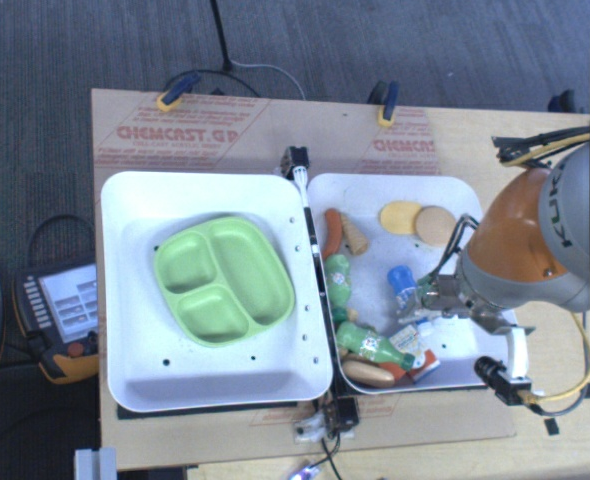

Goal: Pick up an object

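Red lettering on the cardboard sheet point(190, 128) under 2 white bins, partly readable as "CHEMCAST GP". Gripper point(422, 303) down in the right bin point(465, 193), beside a blue bottle point(402, 284); grip state impossible to tell. Green 3-compartment tray point(225, 278) in the left bin point(125, 268).

Bins point(135, 208): smooth white plastic, slight gloss. Tray point(225, 280): matt green plastic. Bench point(175, 133): matt printed cardboard. Floor point(75, 28): rough grey carpet. Arm point(520, 238): glossy orange band.
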You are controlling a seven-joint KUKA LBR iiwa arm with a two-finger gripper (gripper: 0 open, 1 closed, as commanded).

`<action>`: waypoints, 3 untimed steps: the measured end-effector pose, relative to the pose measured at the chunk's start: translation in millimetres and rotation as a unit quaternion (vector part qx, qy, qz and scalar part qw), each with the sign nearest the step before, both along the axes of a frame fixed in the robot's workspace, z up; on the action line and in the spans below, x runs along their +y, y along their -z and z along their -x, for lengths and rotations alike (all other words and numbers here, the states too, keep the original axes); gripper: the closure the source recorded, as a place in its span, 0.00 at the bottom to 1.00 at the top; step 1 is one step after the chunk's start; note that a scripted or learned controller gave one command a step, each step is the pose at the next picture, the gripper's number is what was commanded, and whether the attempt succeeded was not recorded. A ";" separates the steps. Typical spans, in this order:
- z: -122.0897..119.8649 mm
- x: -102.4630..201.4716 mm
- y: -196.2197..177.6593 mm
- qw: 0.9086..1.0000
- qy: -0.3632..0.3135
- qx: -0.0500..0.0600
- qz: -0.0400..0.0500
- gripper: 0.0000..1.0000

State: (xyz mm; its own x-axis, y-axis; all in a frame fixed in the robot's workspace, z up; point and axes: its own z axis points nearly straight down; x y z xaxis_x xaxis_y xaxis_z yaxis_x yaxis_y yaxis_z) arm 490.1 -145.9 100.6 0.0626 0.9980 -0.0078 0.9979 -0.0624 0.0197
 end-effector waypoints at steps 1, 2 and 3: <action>3.0 40.2 -48.6 1.000 -0.021 0.010 -0.005 1.00; 3.3 40.0 -57.5 1.000 -0.021 0.011 -0.004 1.00; 3.3 40.0 -57.4 1.000 -0.021 0.011 -0.004 0.00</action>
